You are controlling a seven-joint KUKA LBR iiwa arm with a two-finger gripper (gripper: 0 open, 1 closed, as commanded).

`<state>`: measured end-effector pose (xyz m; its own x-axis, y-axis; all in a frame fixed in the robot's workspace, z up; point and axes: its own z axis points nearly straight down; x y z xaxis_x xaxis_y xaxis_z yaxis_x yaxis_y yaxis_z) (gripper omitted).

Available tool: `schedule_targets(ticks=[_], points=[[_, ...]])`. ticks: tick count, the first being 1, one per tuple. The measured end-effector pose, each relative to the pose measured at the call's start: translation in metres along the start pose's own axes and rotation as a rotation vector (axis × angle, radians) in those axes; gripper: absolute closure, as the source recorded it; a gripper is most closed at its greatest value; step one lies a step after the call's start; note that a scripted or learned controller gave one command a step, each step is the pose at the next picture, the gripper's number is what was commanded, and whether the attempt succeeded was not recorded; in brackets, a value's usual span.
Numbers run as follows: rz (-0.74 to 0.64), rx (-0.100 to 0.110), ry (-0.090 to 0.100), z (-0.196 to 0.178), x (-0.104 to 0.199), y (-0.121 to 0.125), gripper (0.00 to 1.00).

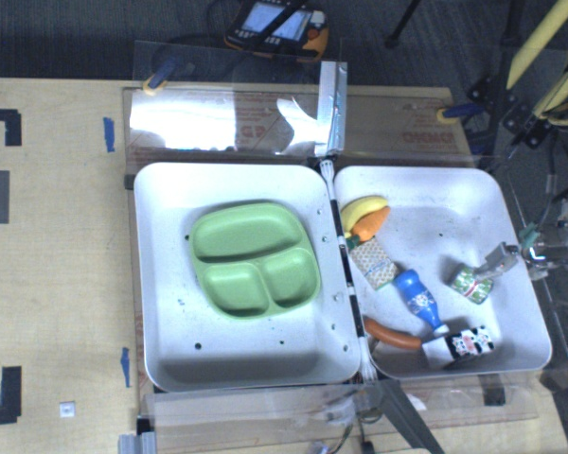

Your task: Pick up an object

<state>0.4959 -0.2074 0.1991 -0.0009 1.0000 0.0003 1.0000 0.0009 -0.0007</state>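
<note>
The gripper (500, 256) hangs at three o'clock in the right bin (459, 189), right above a small green packet (472, 286); from here I cannot tell how its jaws stand. A blue bottle (417, 298) lies near the bin's centre, a banana (361, 209) at ten o'clock. The left bin (161, 253) holds a green divided tray (254, 257).
</note>
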Motion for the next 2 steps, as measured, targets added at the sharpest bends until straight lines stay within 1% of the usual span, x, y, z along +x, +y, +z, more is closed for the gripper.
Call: schedule_targets(ticks=[1,2], points=[[-0.133,-0.001,0.000,0.076,0.055,0.062,0.00],[-0.096,-0.004,-0.002,0.064,-0.004,0.071,0.00]])
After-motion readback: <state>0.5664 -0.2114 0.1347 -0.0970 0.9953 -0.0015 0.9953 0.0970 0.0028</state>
